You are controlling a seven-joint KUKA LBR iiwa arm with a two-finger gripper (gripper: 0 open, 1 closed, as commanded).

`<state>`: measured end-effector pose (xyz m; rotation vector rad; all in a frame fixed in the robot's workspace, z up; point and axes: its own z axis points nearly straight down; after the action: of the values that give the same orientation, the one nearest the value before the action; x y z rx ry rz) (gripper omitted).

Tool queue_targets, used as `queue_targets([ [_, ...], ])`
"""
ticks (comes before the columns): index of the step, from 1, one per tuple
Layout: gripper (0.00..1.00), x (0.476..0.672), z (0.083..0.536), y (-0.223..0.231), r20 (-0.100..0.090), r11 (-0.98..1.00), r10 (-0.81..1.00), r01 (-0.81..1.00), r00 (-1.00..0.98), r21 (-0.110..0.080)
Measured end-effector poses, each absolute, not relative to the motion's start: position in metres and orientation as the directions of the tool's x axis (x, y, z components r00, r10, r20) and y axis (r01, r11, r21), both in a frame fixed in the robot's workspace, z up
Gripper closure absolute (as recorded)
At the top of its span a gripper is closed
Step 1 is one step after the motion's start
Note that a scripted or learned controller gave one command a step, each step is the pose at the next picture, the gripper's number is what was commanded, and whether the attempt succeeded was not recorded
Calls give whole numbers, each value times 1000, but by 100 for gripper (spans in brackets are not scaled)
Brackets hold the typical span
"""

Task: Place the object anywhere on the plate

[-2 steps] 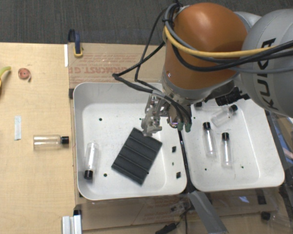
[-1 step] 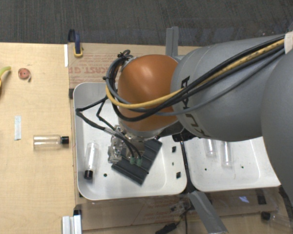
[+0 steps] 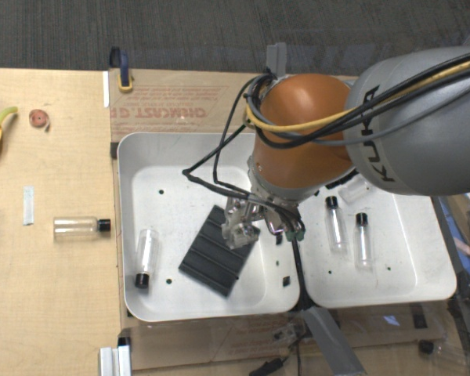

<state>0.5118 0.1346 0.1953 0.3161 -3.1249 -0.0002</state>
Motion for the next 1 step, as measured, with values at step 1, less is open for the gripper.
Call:
queue_targets([
  [1,100,492,117,208,2,950,-311,-311,-950,1],
])
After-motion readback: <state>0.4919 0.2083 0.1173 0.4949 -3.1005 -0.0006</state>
